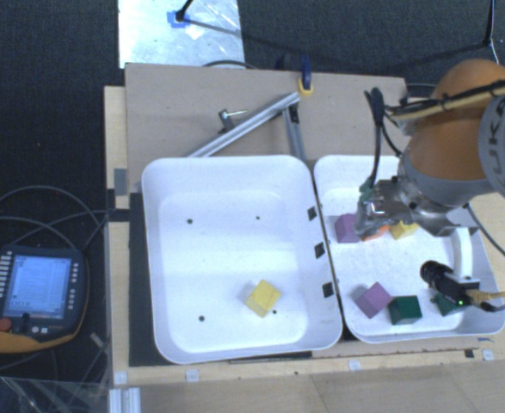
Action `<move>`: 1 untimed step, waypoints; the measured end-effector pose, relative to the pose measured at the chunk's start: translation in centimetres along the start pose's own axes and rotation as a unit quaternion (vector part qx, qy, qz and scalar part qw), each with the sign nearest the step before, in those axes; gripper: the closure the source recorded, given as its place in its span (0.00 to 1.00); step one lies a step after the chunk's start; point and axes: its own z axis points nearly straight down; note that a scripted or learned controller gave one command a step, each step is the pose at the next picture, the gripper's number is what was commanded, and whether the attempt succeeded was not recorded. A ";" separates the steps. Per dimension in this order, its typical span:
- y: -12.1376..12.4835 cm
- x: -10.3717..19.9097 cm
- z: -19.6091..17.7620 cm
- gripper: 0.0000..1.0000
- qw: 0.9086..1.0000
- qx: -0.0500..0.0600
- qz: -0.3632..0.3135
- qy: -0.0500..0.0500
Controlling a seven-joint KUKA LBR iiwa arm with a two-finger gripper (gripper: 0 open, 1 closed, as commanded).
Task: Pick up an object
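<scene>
Find the gripper (374, 218) low in the right bin (484, 321), near its left wall, hanging over a tight cluster of small blocks. Cannot tell whether open or closed: hidden under the wrist from this angle, with nothing visibly held.

Look to the cluster for the likeliest target: a purple block (347, 228) just left of the gripper, an orange piece (372, 234) right beneath it, a yellow block (403, 229) just to the right. Appear to touch or nearly touch one another, so hard to enclose one alone.

Note other candidates lying more in the open: a second purple block (373, 299) and a green block (404, 309) side by side near the front of the same bin, and a lone yellow cube (263, 298) in the left bin (226, 169), well apart from everything.

Judge all of them small, light and rigid, probably foam or painted wood, with flat faces; no risk of breakage, little of crushing. Expect a light block to skid or tip on the smooth white floor if nudged off-centre. Take hold across two opposite flat faces, centred, never corner to corner; for the purple block in the cluster, choose the pair of faces clear of the orange piece
</scene>
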 end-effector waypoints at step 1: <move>0.7 5.3 1.6 1.00 1.000 0.001 0.000 0.000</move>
